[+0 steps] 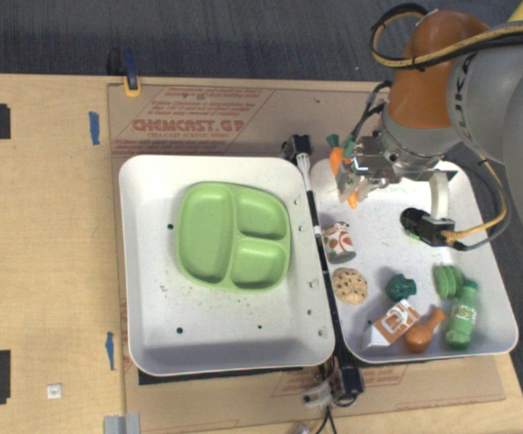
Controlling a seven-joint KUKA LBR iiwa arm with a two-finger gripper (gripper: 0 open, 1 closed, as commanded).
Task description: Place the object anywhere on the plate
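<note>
1. In the left bin [137, 269], near its middle: a green plate [234, 235] with three sections, lying flat, nothing on it.
2. Above the far left corner of the right bin [489, 269]: the gripper [358, 175], hanging from the grey arm below its orange band.
3. Whether open or closed: cannot tell at this slant, the tip being muddled with orange and white bits.
4. Just beside the gripper on its left: a small orange carrot [336, 158] with a green top, close to the wall between the bins. Touching the gripper or not: unclear. Not on the plate.
5. Along the left side of the right bin: a small red and white box [337, 240], and nearer the camera a round speckled cookie [349, 284].
6. At the near end of the right bin, crowded together: a dark green broccoli piece [401, 287], an orange and white carton [395, 319], a brown drumstick [422, 330], a green bottle [461, 319] and a light green leafy piece [448, 278].
7. Under both bins: a cardboard-covered surface [44, 242] with printed red lettering behind the left bin.
</note>
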